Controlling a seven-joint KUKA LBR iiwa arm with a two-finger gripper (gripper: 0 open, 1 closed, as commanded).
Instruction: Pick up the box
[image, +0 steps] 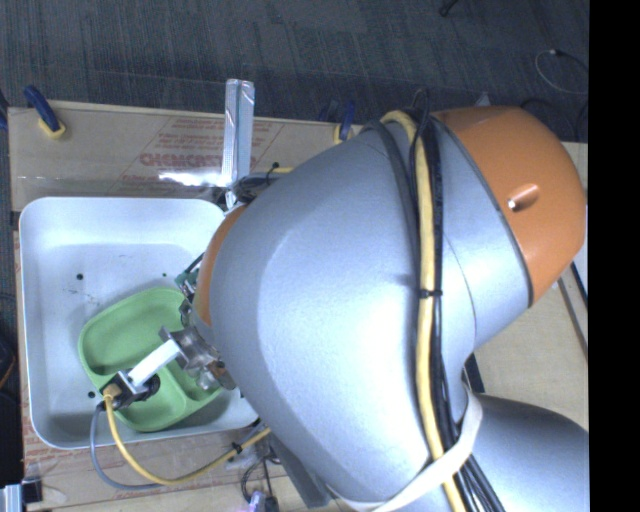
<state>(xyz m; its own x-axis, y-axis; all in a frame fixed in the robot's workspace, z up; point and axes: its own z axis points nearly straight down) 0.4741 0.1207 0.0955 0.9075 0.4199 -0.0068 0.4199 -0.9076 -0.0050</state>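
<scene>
The grey arm with its orange band (500, 190) reaches far over the bench and hides most of it. Its gripper (203, 362) hangs low in the left white bin (50, 230), right over the near right part of a light green, bowl-like thing (125, 335). The wrist blocks the fingertips. A small dark green corner (189, 274) of something peeks out from under the arm's edge, just behind the green thing; I cannot tell what it is.
A cardboard sheet (130, 140) lies behind the bins, held by blue clamps (45, 110). A metal upright post (239, 130) stands at the left bin's back right corner. The left bin's back left floor (90, 255) is bare white.
</scene>
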